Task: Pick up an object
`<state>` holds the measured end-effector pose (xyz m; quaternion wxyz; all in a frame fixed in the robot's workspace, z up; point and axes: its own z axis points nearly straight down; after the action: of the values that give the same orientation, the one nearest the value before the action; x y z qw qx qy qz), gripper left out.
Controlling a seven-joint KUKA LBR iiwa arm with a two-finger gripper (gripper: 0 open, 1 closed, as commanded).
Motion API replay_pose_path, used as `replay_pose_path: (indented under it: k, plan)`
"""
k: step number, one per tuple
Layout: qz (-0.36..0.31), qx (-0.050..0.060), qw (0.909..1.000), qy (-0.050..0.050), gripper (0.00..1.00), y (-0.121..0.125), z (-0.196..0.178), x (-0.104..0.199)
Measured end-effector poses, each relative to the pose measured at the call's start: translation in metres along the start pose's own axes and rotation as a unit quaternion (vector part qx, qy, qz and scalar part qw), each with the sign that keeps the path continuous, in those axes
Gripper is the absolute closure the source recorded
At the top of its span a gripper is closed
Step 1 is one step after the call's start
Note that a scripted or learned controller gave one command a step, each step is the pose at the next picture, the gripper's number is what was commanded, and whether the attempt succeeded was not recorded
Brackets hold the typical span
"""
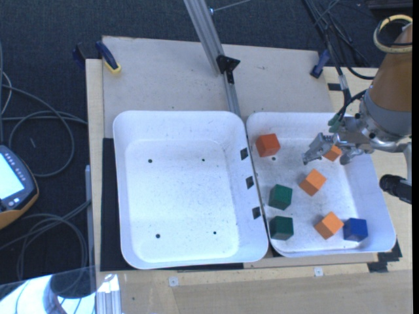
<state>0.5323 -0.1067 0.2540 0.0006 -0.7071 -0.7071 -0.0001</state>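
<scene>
My gripper hangs over the upper right part of the right bin, its fingers spread open. A small orange block shows between them, partly hidden by the gripper body; I cannot tell whether either finger touches it. Other blocks lie in the same bin: an orange one at the upper left, an orange one just below the gripper, and an orange one beside a blue one at the front. Two green blocks sit at the left.
The left bin adjoins the right one along a shared wall with black clips. A metal pole slants over the bench's back. Cables lie on the floor around the bench.
</scene>
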Motion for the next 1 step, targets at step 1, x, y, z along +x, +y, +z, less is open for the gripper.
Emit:
replay_pose_path:
  k: [1]
  plan:
    - [0.003, 0.004, 1.0, -0.001, 0.0, -0.012, 0.0682, -0.0679]
